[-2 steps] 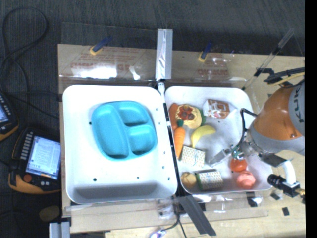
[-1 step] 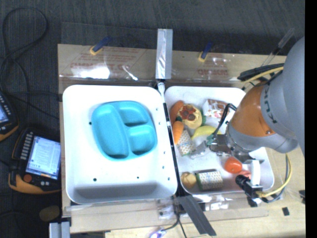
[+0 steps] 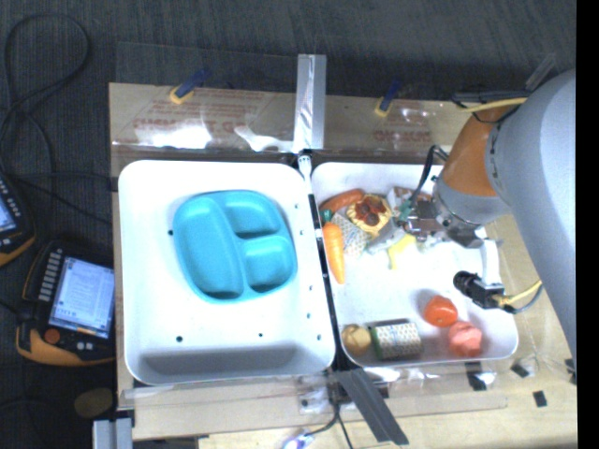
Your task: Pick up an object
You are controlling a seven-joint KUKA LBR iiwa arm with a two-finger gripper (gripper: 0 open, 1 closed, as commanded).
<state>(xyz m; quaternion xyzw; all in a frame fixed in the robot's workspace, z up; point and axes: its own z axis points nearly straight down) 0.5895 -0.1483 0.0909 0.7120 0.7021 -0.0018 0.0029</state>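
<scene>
Camera view: the arm (image 3: pixel 524 157) reaches in from the right and over the right bin (image 3: pixel 374 293), its orange band sitting above the wrist. The gripper (image 3: pixel 412 221) is down at the bin's upper middle, right against a cluster of toy food: a pizza-like piece (image 3: pixel 367 211), a sausage (image 3: pixel 339 198), a carrot (image 3: pixel 333 251) lying along the bin's left wall, and a small yellow piece (image 3: pixel 397 247) just below the gripper. Nearer the front of the bin lie a tomato (image 3: pixel 440 310), a pink item (image 3: pixel 464 338), a grey grater-like block (image 3: pixel 397 339) and a brownish round thing (image 3: pixel 354 336). The left bin (image 3: pixel 150 279) holds a blue divided tray (image 3: pixel 234 243).

As for progress, nothing looks lifted yet. Every object appears to rest on the bin floor, and the pick seems to be at the approach or grasp stage, most likely aimed at the pile beside the pizza piece.

The wrist and its black fittings cover the gripper tip, so whether the jaws are apart or together cannot be told, nor whether anything sits between them. The arm's upper part is cut off at the right.
</scene>
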